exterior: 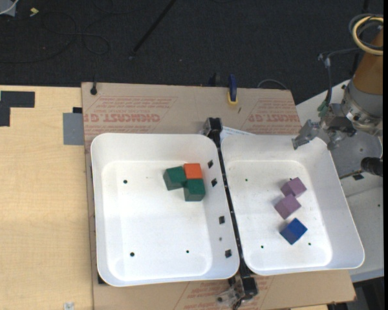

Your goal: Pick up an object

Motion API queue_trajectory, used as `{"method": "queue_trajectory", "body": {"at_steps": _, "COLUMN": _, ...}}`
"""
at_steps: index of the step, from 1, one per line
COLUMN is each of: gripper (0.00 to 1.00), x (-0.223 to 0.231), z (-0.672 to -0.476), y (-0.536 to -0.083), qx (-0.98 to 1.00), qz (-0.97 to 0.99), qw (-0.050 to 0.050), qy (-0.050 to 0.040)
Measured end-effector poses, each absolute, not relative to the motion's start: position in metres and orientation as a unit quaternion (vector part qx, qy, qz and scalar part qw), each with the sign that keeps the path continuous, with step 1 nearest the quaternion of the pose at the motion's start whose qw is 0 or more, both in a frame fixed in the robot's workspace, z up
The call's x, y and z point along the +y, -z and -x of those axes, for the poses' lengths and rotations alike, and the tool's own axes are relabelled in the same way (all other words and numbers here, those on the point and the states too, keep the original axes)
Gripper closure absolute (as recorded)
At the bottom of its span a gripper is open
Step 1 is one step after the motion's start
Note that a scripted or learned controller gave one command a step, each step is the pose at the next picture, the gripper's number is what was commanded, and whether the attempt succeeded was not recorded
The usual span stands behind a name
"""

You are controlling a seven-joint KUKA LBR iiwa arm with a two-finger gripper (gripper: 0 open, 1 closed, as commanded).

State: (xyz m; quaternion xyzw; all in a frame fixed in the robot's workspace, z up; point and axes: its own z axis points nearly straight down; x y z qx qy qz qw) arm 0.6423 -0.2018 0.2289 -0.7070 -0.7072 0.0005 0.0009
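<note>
My gripper (320, 136) hangs at the upper right of the frame, above the right bin's (349, 250) far rim, carrying nothing; its opening I cannot tell. Purple blocks (290, 197) and a blue block (293, 230) lie lower right, apart, reachable.

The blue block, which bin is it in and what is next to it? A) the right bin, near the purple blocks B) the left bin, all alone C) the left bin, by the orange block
A: the blue block lies in the right bin, just below the two purple blocks; the orange block sits in the left bin.
</note>
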Motion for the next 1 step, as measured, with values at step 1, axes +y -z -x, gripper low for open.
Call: {"method": "queue_trajectory", "body": {"at_steps": 1, "gripper": 0.0, "x": -0.2136, "z": -0.5633, "y": -0.1648, "qx": -0.706, "qz": 0.708, "qw": 0.006, "qy": -0.0034}}
